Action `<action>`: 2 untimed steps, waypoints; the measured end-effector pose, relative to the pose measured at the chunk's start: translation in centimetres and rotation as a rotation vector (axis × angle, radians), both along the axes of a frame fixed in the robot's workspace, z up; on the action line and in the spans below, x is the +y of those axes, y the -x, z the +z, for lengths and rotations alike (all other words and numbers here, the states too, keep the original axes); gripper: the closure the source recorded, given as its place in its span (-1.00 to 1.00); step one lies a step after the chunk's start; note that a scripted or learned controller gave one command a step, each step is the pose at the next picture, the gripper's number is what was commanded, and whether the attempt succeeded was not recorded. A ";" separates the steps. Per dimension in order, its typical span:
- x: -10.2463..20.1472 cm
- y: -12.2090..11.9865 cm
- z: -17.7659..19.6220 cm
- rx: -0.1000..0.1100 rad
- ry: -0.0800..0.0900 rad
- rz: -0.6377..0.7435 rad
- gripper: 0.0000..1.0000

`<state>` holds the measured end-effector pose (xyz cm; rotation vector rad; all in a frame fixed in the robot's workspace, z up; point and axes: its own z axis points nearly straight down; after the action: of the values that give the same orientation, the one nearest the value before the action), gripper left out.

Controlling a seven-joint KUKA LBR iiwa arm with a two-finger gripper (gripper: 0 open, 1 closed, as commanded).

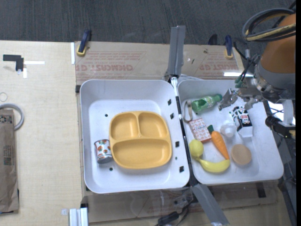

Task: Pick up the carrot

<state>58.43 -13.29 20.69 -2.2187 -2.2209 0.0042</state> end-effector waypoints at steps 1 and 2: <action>3.4 4.7 -11.1 -0.009 0.000 0.253 -1.00; 3.2 4.6 -10.1 -0.014 0.004 0.248 1.00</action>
<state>53.87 -10.06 10.57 -1.9351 -2.4882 -0.0061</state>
